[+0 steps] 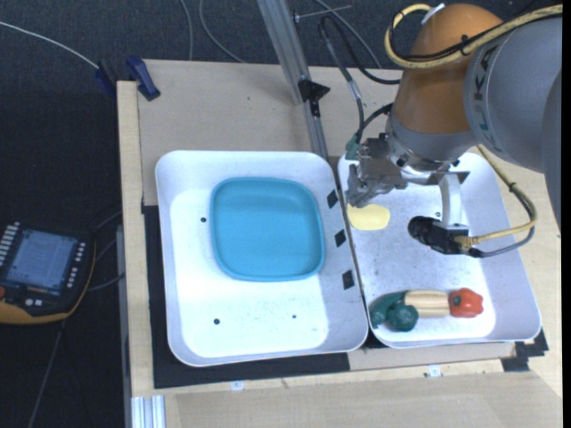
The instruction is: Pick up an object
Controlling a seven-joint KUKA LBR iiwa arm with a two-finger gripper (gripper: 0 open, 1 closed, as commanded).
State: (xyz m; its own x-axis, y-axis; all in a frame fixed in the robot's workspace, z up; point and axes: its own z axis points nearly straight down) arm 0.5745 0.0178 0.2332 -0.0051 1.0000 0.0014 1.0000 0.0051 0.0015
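My gripper (362, 194) hangs low over the left side of the right bin (500, 239), right against the top edge of a flat pale yellow piece (371, 218) lying on the bin floor. The arm's grey and orange body covers the bin's upper part. Along the front wall of that bin lie a dark green lump (393, 314), a tan cylinder (428, 303) and a red tomato-like piece (465, 302), touching in a row. A square blue plate (266, 228) rests in the middle of the left bin (187, 310).
A black fitting with a yellow cable (434, 233) hangs off the arm just right of the yellow piece. A metal pole (294, 69) slants up from between the bins. A handheld control pendant (40, 266) lies off the bench at the left.
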